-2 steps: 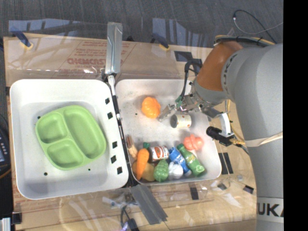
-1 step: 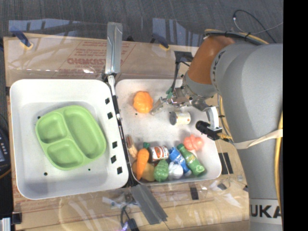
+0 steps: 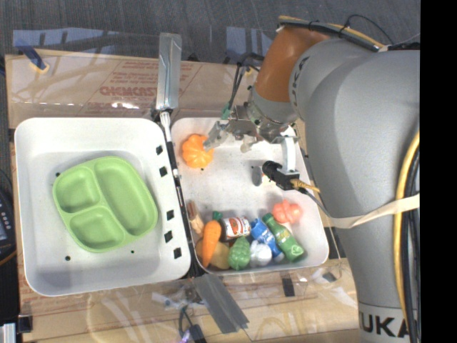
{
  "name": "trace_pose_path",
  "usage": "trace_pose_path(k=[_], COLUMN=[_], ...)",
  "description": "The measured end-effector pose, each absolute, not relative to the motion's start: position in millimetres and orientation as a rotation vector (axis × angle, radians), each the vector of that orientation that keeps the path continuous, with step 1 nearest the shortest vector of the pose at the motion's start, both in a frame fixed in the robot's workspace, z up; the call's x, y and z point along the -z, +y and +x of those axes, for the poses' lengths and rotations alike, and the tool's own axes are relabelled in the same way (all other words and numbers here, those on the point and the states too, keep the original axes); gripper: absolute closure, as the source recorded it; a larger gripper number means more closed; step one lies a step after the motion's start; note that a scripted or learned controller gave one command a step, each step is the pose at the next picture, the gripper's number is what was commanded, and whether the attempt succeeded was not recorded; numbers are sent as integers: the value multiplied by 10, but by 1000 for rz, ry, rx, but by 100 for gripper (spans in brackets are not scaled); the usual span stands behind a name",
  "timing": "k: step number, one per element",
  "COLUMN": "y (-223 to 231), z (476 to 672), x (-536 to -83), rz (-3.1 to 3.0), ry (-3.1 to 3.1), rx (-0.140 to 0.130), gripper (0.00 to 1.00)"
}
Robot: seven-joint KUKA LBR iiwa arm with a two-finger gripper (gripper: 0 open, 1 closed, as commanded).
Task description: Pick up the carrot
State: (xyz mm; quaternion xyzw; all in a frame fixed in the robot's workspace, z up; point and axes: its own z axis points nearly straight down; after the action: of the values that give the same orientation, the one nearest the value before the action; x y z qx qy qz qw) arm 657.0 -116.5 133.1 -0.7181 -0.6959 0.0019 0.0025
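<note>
Spread apart and holding nothing, the gripper [image 3: 227,136] hovers beside a small pumpkin [image 3: 196,151] at the right bin's [image 3: 235,181] far end. Carrot [image 3: 210,239] lies at the near end; reaching it looks next.

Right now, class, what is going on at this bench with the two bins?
A grey arm reaches in from the right over the right bin. Its pincer sits at the far end of that bin, close to an orange pumpkin. The carrot lies at the near end among other toy foods and a bottle, not yet picked up. The left bin holds a green tray.
</note>
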Motion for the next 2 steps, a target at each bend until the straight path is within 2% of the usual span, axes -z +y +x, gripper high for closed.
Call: trace_pose_path(k=[1,2], y=[-1050,-1244], z=[6605,6594], x=[-1139,-1090], rz=[-2043,-2118], ry=[-2399,-2330], rx=[4,17], gripper=[0,0])
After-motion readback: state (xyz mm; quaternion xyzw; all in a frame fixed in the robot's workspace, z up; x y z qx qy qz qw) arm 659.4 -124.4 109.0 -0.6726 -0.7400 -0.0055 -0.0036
